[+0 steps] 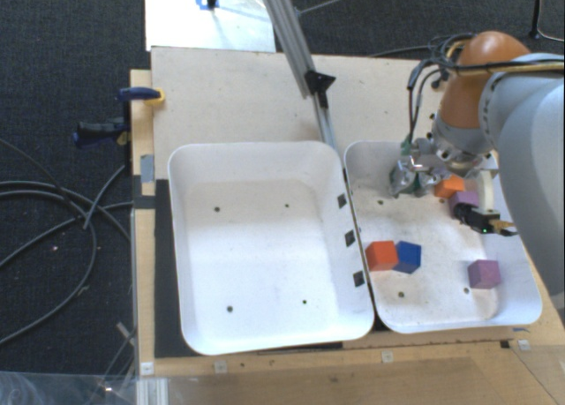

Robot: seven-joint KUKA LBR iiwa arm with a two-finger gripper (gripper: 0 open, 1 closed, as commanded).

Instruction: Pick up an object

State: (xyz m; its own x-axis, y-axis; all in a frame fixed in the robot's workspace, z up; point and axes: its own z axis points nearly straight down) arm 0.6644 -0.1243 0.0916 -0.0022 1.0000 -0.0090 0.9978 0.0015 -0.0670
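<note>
My hand (411, 178) hangs low at the back of the right bin (516, 311), beside an orange block (449, 186); I cannot tell its grip. I judge I'm reaching: next, settle over that block and close.

1 fixed camera looks down at a slant from above the surface (238, 94), far enough back to take in both white bins, the left bin (190, 165) and right bin (521, 306), plus dark floor (62, 41) at left; the arm (521, 103) enters from the right
</note>
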